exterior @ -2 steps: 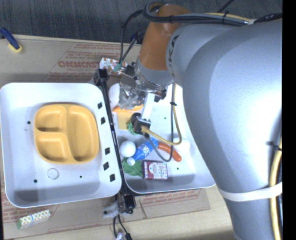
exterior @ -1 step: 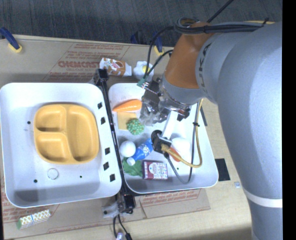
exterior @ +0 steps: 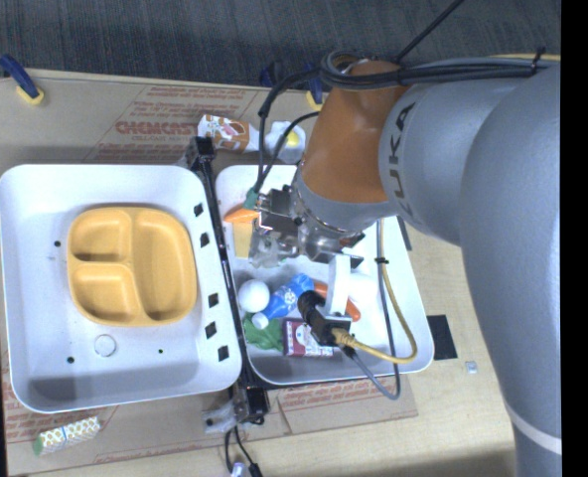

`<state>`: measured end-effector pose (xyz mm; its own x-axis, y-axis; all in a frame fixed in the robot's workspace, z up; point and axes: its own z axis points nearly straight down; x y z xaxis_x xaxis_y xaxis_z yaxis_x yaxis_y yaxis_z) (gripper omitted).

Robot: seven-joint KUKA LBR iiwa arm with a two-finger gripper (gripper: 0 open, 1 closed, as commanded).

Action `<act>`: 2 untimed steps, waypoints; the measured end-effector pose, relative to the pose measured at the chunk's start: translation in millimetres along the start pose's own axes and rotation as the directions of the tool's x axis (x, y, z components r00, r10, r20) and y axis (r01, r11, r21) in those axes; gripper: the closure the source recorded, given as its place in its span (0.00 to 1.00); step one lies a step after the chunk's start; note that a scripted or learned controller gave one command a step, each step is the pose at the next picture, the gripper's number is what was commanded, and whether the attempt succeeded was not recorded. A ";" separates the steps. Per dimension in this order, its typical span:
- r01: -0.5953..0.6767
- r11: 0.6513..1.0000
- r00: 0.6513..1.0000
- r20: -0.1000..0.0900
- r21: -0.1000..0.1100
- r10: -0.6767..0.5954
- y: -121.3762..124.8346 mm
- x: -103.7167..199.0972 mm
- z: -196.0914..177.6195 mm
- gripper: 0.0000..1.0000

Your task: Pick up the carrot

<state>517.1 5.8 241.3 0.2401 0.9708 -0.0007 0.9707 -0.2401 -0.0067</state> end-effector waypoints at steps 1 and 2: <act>0.035 0.999 0.999 0.000 -0.004 -0.035 17.8 -61.1 -47.3 1.00; -0.008 1.000 1.000 0.000 -0.002 0.008 -14.9 -97.0 -28.7 1.00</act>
<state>479.5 -84.8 270.2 0.2478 0.9688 -0.0009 0.9688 -0.2478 -0.0051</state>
